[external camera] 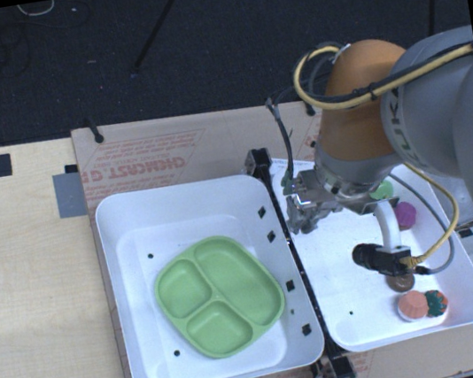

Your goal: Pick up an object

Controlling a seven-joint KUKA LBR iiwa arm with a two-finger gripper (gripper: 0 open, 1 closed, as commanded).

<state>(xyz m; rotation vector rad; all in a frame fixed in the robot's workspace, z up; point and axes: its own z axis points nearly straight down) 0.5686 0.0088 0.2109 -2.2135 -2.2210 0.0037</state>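
Plate [219,296]: green, three compartments, lying flat in the left bin [125,220], toward its near right corner. You have nothing else in that bin.

Purple piece [405,215]: right bin [368,332], far right side, just beside the arm [367,108].

Brown disc [402,281]: right bin, nearer you than the purple piece, partly under a black fitting [370,255] with a yellow cable [445,229].

Pink disc [411,307]: right bin, near right corner, touching a small dark green lump [435,304].

Gripper [302,214]: you find it low over the far left part of the right bin, just beside the divider between the bins. It is well apart from the plate and from the three small items. Whether it is apart or together, you cannot tell; the wrist hides it.

Worktop [32,307]: pale wood, left of the bins.
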